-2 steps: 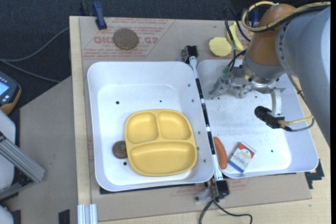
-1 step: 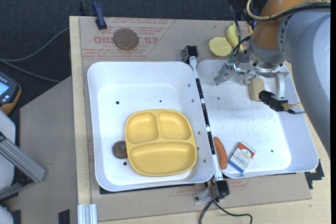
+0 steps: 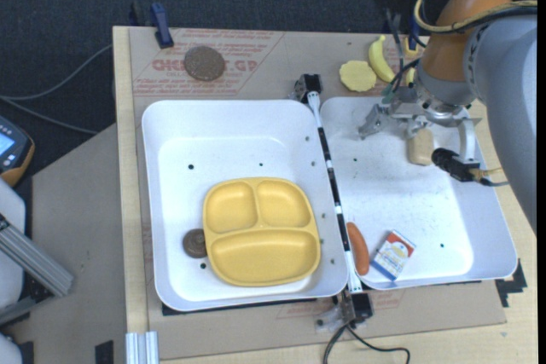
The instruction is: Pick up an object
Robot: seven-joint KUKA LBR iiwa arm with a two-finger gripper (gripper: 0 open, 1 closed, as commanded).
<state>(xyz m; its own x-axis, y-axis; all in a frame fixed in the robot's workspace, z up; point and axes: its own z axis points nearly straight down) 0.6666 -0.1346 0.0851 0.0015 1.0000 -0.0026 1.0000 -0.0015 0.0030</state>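
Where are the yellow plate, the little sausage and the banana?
yellow plate [image 3: 258, 230]: camera view, on the ridge between its compartments.
little sausage [image 3: 357, 247]: camera view, on its middle.
banana [image 3: 380, 60]: camera view, on its curved yellow body.

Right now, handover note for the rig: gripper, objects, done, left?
Gripper: over the right bin's far end, finger state unclear, nothing seen held.
Right bin: hot dog and small carton at the near edge, beige block by the gripper.
Left bin: yellow divided plate, brown disc touching it.
Done: no pick confirmed.
Left: grasp and lift one object.
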